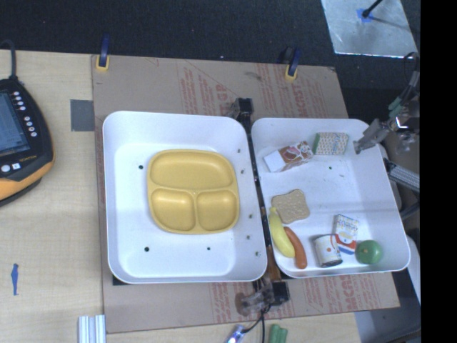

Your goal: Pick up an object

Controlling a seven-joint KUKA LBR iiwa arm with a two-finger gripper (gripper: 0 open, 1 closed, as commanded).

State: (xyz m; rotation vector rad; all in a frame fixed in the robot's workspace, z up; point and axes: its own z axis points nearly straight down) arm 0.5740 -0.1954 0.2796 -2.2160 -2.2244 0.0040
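White plastic bins sit side by side on a brown cardboard sheet [214, 84] on the wooden surface [50, 263]. The left bin [128, 256] holds a yellow plastic plate with three parts [193, 191].

The right bin [357, 184] holds the small things to pick from. Near its back are a red and white snack packet [289, 154] and a green dotted packet [330, 143]. A brown slice of toy bread [290, 206] lies near the middle. At the front lie a yellow toy banana [280, 234] and a red toy sausage [295, 247], touching. Next to them are a small tin can [327, 250], a white carton with red and blue marks [346, 229] and a round green fruit [369, 251].

The grey tool [368, 140] is at the right bin's back right corner, just beside the green dotted packet. I cannot tell if it is open or closed.

Red writing runs across the cardboard, too faint to read. The labels are too small to read too.
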